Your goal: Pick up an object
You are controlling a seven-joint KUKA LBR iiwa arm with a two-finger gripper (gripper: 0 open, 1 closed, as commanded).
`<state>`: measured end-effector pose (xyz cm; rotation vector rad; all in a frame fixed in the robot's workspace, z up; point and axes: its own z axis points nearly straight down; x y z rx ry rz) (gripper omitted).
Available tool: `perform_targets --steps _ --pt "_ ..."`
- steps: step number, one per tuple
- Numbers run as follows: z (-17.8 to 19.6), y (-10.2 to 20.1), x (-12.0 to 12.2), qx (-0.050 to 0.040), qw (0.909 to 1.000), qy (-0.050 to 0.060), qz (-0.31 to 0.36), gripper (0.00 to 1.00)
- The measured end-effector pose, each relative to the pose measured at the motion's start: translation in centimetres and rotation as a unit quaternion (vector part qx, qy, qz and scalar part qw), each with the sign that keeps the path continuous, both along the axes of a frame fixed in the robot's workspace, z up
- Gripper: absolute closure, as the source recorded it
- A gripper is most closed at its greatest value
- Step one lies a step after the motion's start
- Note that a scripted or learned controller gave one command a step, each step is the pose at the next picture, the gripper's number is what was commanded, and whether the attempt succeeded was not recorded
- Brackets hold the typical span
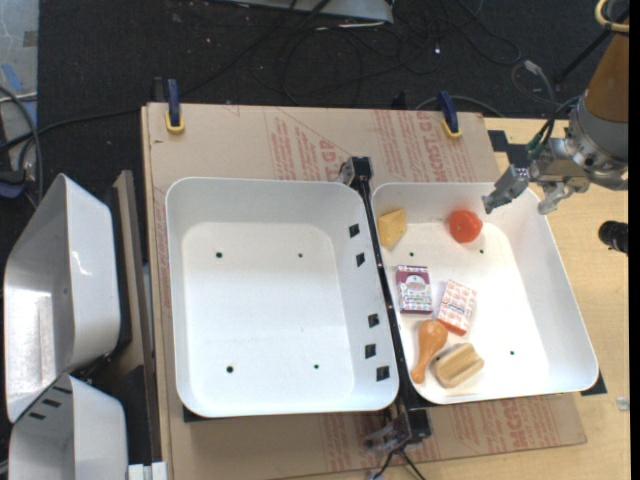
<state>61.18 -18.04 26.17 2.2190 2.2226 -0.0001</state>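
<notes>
**Six small items wait in the right bin, none yet taken**

Six objects lie in the right bin (560,298): a yellow wedge (391,227) close to the divider, a red ball-like piece, perhaps a toy tomato (464,225), two small printed cartons, one darker (414,289) and one pink and white (456,305), an orange drumstick-shaped toy (428,346), and a tan bread-like roll (459,365) touching it. They sit loosely scattered, mostly apart, which should leave room for fingers to close around a single piece. The left bin (190,268) lies just beside it, the two rims meeting at the black divider strip.

The gripper (526,192) hangs over the right bin's far corner, above and to the right of the red piece. Its two fingers are spread apart, with nothing between them, so no object is held. From this stance the red piece looks the nearest candidate, though its round form may roll or slip when pinched.
</notes>
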Motion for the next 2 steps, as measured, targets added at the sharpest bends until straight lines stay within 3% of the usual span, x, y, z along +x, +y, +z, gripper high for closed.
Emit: perform_targets --steps 1,2 --pt "-16.3 -0.3 2.5 0.0015 1.0000 0.006 0.001 0.00" --pt "-17.1 1.1 -4.3 0.0015 1.0000 0.004 -0.002 0.00"
